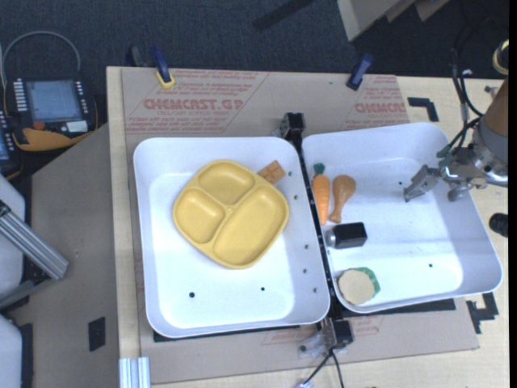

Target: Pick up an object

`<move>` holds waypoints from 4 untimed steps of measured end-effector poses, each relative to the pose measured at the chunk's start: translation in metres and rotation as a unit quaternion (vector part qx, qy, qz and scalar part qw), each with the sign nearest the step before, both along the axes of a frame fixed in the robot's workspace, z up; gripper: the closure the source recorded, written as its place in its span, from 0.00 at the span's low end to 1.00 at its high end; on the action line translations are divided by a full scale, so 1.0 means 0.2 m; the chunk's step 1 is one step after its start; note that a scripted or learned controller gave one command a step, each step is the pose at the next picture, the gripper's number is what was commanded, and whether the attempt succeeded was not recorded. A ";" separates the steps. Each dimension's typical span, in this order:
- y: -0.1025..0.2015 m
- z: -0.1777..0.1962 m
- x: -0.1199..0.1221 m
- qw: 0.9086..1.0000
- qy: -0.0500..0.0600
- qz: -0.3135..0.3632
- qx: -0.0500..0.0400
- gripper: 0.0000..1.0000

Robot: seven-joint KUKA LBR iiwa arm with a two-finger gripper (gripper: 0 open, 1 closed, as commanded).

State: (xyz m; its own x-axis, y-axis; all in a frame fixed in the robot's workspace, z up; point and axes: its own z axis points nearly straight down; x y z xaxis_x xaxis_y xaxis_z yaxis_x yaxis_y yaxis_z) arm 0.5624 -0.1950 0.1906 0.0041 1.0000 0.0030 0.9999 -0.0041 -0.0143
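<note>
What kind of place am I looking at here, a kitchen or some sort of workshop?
Most likely a robotics lab bench, not a kitchen. A gripper hangs over white bins holding toy food like a carrot, and a handheld control pendant sits nearby.

I see two white bins (161,241). The left one carries a pale yellow divided plate (231,213) beside a small tan block (271,171). In the right bin lie an orange carrot (321,198), a black block (349,234) and a cream disc (355,285) edged green.
</note>
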 end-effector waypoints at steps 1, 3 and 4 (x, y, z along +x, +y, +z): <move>0.00 0.04 0.02 1.000 -0.007 0.002 -0.002 0.00; -0.04 -0.45 0.08 1.000 -0.008 0.003 -0.001 0.00; -0.04 -0.49 0.10 1.000 -0.008 0.003 0.000 0.00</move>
